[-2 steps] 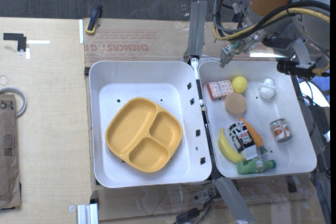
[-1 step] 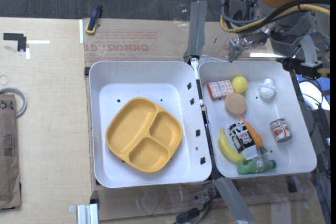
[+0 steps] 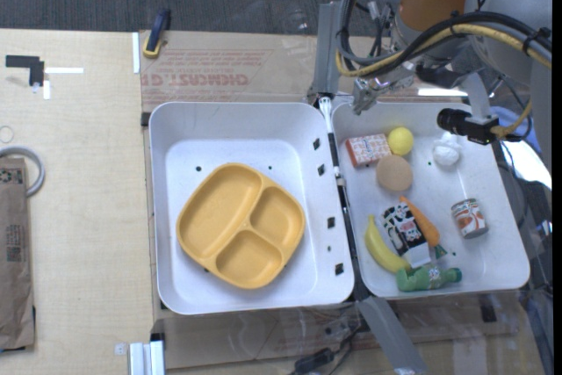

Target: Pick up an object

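Yellow: one tray (image 3: 241,225), one banana (image 3: 381,248), one ball (image 3: 400,140); jaws' state unclear.

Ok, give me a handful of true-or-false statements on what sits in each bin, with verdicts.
1. The yellow divided plate lies in the left bin. True.
2. The banana lies in the left bin. False: it is in the right bin.
3. The small can stands apart from the banana. True.
4. The yellow ball rests on the plate. False: it sits in the right bin beside the red-and-white box.
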You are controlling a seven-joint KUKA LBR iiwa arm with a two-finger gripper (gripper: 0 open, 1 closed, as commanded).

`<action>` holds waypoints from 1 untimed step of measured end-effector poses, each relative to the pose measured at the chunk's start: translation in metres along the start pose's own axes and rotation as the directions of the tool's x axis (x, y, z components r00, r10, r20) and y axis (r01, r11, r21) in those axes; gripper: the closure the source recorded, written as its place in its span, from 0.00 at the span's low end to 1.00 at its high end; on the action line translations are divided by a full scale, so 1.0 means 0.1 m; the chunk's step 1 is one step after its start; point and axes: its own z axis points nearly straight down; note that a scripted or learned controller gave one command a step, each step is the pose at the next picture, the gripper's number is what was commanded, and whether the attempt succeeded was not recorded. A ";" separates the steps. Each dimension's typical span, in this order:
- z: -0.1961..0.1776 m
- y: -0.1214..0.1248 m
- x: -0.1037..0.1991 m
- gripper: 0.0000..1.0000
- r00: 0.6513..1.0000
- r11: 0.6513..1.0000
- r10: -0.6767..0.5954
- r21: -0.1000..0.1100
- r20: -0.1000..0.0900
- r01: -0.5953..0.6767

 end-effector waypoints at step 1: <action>-0.09 0.00 -0.01 1.00 1.000 1.000 -0.001 -0.001 0.003 0.001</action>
